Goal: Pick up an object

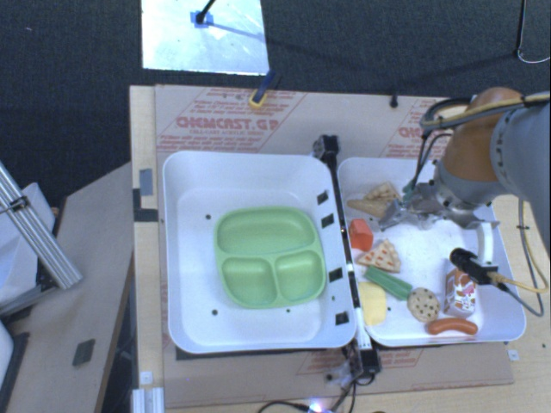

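My gripper point(398, 214) hangs low over the upper part of the right bin point(508, 317), reaching in from the right. Just to its left lie tan bread pieces point(374, 200), very close to it; I cannot tell whether they touch. Below it lie a pizza slice point(380, 255) and an orange-red block point(362, 233). Lower in the bin are a green bean pod point(387, 281), a yellow piece point(372, 303), a cookie point(423, 304), a sausage point(451, 326) and a small carton point(461, 293).
The left bin point(189, 231) holds a green compartment plate point(267, 256). A black-clipped divider point(337, 231) runs between the two bins. The arm's grey and orange body point(482, 153) covers the right bin's upper right corner.
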Controlling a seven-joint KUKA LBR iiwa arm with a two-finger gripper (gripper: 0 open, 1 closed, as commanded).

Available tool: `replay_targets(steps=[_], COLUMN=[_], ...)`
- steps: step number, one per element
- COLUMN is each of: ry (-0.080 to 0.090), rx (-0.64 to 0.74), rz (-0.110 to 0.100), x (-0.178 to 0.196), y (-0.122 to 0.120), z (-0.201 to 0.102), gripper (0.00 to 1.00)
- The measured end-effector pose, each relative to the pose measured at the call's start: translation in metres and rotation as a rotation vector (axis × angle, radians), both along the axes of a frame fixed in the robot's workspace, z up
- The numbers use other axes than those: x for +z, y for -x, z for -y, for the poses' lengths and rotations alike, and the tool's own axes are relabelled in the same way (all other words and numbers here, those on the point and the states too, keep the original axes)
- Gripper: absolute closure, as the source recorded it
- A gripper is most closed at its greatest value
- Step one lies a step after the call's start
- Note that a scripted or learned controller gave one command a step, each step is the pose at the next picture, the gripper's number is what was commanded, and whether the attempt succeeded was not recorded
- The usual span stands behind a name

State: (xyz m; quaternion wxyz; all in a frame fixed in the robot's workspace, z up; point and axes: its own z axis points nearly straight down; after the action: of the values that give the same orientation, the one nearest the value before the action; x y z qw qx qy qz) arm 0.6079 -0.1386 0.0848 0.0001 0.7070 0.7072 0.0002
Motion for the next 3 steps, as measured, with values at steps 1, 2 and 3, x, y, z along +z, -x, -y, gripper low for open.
replay_targets(steps=[1, 2, 3], ry=[0.001, 0.002, 0.002], rx=[0.0, 0.002, -0.001], rz=[0.004, 0.007, 0.006], x=[0.011, 0.076, 0.127], y=[-0.001, -0.004, 0.004], z=[0.0, 0.005, 0.009], gripper=[1.0, 1.0, 1.0])
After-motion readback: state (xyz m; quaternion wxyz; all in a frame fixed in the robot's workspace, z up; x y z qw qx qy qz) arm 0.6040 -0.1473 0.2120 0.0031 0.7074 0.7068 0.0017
